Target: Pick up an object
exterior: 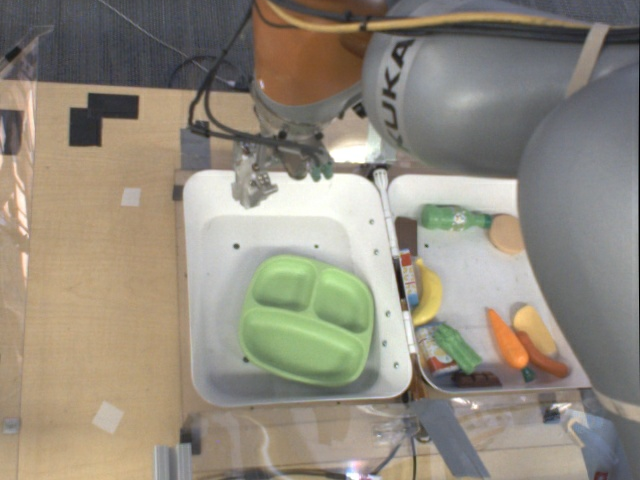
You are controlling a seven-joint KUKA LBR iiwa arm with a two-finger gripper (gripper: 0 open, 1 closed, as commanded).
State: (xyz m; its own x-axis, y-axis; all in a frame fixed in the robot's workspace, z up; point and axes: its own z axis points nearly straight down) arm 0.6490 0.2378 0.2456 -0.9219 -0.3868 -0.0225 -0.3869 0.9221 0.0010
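Note:
A green divided plate (306,319) lies in the left bin (212,268), toward its near side. My gripper (255,181) hangs over the far left corner of that bin, well apart from the plate, with no object seen in it. The right bin (470,258) holds a green bottle (455,218), a tan round piece (507,235), a banana (429,294), an orange carrot (509,337), a yellow piece (530,322), a red sausage (547,363), a green packet (457,347) and a dark bar (476,378).
The big grey arm covers the upper right and the right bin's far side. A thin red and white item (406,274) lies along the wall between the bins. Wooden bench top (100,268) spreads to the left, with black markers (100,116) at the back.

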